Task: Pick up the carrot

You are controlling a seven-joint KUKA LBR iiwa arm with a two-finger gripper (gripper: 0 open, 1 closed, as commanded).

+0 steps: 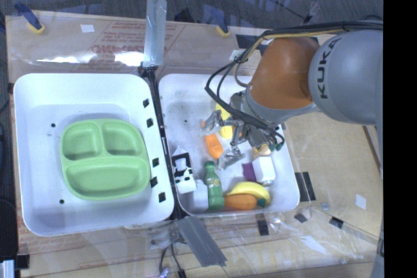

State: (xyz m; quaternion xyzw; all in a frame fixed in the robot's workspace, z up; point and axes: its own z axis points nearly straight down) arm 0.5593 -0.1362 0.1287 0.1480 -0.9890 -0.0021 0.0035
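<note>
A: Where is the carrot (213,146) in the camera view?

B: In the right bin (171,114), near its middle. It is a small orange piece lying just under the claw (227,138), which hangs low over it from the grey arm (345,75) with its orange band.

A: Does the claw have it?

B: I can't tell. Metal parts of the claw sit on both sides of the carrot's upper end and look to touch it or come very near, but the wrist and cables hide the rest. How far open the claw is cannot be read here, and I would not say it holds anything.

A: What makes a good pick here?

B: The claw should straddle the carrot across its narrow width, settle low enough to reach past its upper face, then close squarely and lift straight up. A slanted close on a rounded piece would likely squirt it sideways.

A: Anything crowding it?

B: A yellow piece (226,129) sits just beside it under the wrist. The green bottle (212,187), the banana (249,189), a purple block (249,172) and a white block (265,169) lie nearer the front wall. The left bin holds a green divided plate (104,159), well apart.
</note>
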